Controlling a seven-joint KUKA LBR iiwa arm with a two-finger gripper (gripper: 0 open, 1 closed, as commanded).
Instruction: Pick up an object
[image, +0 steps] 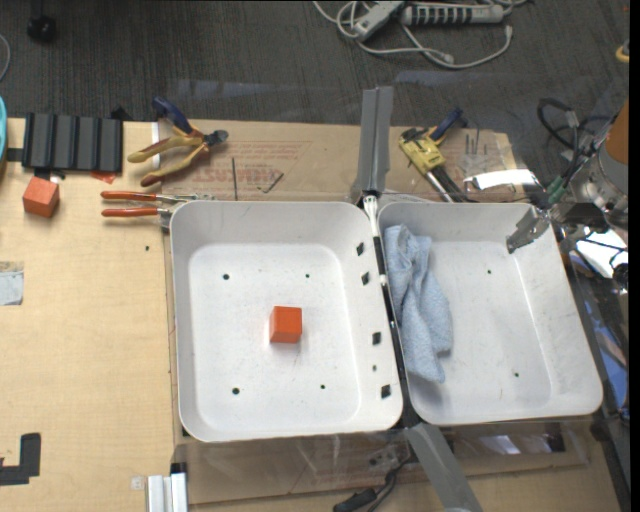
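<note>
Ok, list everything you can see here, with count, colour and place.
Bins: 2, white, side by side on the bench.
Block: 1, orange, in the left bin.
Cloth: 1, pale blue, along the right bin's left side.
Second block: 1, orange, on the bench far left.
Pliers: 2, yellow-handled and red-handled, behind the left bin.
Clamp: 1, yellow, behind the right bin.
Power strip: 1, white, on the floor at top.
Claw: 1, grey, over the right bin's far right corner.

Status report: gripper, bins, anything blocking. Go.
Gripper at right bin's far right corner, holding nothing. Orange block alone in left bin. Blue cloth in right bin. Nothing blocking.
</note>
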